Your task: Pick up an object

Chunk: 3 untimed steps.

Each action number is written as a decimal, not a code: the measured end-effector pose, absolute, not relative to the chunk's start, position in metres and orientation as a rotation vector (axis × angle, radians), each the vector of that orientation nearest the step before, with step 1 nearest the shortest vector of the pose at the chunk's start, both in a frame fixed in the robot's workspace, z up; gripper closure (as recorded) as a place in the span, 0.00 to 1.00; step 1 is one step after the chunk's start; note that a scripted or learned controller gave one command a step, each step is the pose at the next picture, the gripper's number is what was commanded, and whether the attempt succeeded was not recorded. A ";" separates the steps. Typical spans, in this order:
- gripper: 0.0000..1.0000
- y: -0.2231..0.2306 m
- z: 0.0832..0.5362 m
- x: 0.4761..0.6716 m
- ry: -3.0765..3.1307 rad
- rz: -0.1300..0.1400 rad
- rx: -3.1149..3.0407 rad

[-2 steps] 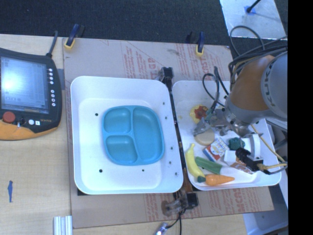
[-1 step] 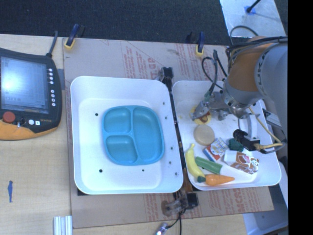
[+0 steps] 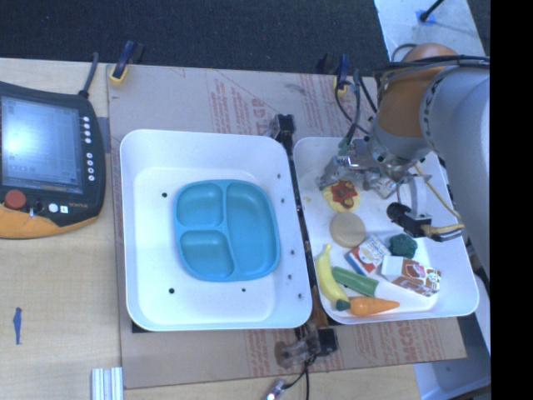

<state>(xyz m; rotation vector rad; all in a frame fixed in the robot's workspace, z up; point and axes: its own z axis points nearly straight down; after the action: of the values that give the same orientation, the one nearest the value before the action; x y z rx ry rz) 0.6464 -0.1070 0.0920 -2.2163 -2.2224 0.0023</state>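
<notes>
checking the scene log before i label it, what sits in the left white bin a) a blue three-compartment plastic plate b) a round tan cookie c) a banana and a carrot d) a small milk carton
a: the blue three-compartment plastic plate lies alone in the middle of the left white bin, while the toy foods, such as the yellow banana and orange carrot, lie in the right white bin.
</notes>
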 end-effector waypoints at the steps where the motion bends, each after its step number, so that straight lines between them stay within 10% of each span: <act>1: 0.00 -0.100 0.092 0.656 -2.224 0.001 -2.217; 2: 0.00 -0.105 0.092 0.629 -2.225 0.006 -2.215; 3: 1.00 -0.106 0.105 0.631 -2.229 0.003 -2.216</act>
<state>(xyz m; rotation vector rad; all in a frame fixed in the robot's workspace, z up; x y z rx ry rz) 0.6309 -0.1063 0.1050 -2.2158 -2.2294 0.0035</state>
